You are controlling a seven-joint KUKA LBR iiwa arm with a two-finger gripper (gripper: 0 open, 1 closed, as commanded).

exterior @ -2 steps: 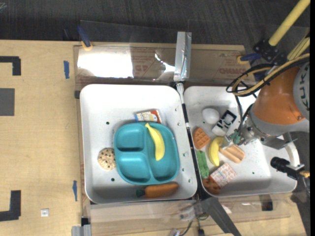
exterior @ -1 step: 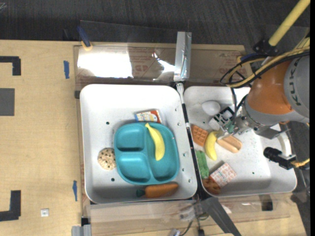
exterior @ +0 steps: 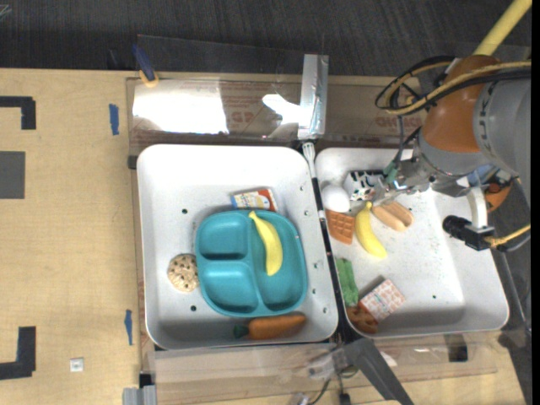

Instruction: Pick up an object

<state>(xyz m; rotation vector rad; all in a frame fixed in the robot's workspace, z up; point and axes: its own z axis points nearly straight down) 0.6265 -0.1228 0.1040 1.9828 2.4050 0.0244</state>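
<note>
arm [exterior: 472, 125] low over right bin [exterior: 472, 302] | jaws: open or clenched, cannot tell | targets: hot dog [exterior: 392, 217] and banana [exterior: 369, 234] touching, waffle [exterior: 340, 225] beside | risk: crowding may make the pinch glance off or drag a neighbour

In the left shallow white bin [exterior: 160, 175] we see a teal sectioned plastic tray [exterior: 240, 272] bearing a yellow toy banana [exterior: 269, 241], a round speckled cookie [exterior: 181, 272] to its left, an orange toy carrot [exterior: 272, 326] before it.
</note>
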